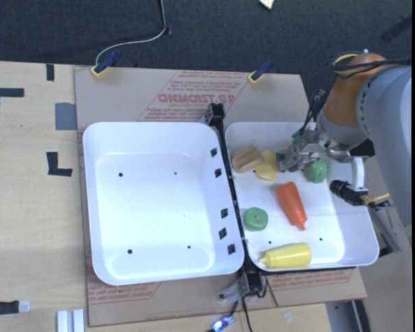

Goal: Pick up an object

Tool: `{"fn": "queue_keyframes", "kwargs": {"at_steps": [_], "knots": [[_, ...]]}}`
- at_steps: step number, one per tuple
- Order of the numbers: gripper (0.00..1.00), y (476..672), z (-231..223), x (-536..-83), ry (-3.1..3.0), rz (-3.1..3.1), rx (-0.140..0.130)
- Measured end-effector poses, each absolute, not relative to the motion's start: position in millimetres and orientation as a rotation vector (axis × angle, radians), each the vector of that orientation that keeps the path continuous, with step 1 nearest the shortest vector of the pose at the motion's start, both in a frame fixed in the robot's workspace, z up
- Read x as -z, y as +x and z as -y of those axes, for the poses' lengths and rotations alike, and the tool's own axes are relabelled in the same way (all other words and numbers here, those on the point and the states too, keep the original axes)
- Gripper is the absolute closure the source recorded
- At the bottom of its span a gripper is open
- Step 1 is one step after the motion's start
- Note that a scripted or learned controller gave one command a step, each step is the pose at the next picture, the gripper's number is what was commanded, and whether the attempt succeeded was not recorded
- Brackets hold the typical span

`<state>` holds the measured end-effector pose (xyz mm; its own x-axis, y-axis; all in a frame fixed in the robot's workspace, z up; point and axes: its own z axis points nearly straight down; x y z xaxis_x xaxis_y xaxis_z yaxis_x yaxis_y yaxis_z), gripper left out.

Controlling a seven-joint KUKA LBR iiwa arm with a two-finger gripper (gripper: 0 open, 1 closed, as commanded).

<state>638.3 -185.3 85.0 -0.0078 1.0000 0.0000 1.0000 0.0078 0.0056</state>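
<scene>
Low over the right bin (346,251), pincer (299,155) sits near the far wall, between a yellow piece (267,164) and green ball (316,171); grip state cannot tell. Carrot (291,204) lies mid-bin, green disc (255,218) beside it, yellow bottle (286,255) along near wall

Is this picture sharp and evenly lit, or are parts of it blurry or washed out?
In the camera view, light is even and soft, with faint shadows under the orange carrot and yellow piece. The white bins look bright, nearly washed out, yet their dark dots stay crisp. The arm nearest the lens looks soft, and the gripper is too small to read clearly.
</scene>
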Motion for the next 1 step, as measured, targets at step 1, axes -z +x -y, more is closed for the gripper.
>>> {"fn": "queue_keyframes", "kwargs": {"at_steps": [1], "knots": [[1.00,574.5,174.5,-95.5,2.226,-2.223,0.005]]}}
